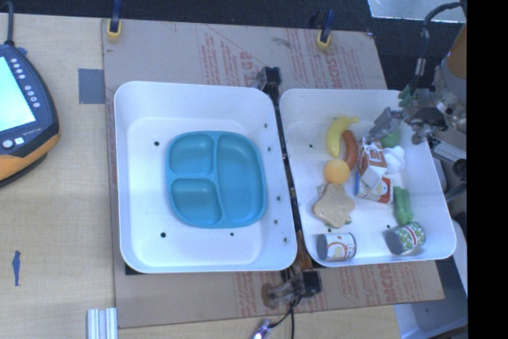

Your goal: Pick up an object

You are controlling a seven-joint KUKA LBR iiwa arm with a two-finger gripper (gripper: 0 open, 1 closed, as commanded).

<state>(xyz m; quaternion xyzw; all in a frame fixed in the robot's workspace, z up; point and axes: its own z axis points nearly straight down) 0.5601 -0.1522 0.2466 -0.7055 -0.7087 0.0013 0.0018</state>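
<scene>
Objects: food toys in rt bin [444, 194] | claw [394, 121] over far edge | grip state: can't tell

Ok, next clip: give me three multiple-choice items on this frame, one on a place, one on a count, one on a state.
1. Where is the blue tray?
A. in the left bin
B. in the right bin
C. on the bare bench

2. How many cans lie in the right bin?
A. none
B. two
C. five

3. How does the banana stand to the gripper?
A. clamped in it
B. lying in the bin, apart from it
C. lifted above the bench

Answers:
1. A, the tray rests on the floor of the left bin.
2. B, one can and another can lie along the near wall.
3. B, the banana lies on the bin floor with a gap between it and the gripper at the far right corner.
</scene>
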